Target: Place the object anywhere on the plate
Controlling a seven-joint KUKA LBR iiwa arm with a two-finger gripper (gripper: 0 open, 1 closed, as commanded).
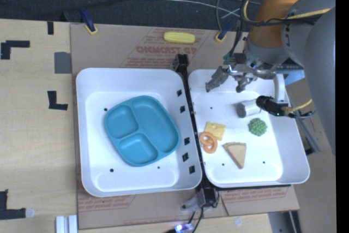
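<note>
A blue three-compartment plate [142, 129] lies in the left bin [92, 84]. The right bin [283, 166] holds several small items: a grey cylinder [248, 109], a green broccoli piece [257, 127], a yellow cheese wedge [214, 130], an orange pretzel [208, 142] and a tan bread slice [235, 154]. My gripper [229, 82] hangs over the far end of the right bin, above and left of the grey cylinder. Its fingers [215, 81] are spread open with nothing between them.
A yellow banana-shaped item [179, 37] rests on the cardboard behind the bins. A black divider strip [188, 112] runs between the two bins. Blue and yellow clamps [87, 23] pin the cardboard's far corners. Cables loop above the arm [283, 13].
</note>
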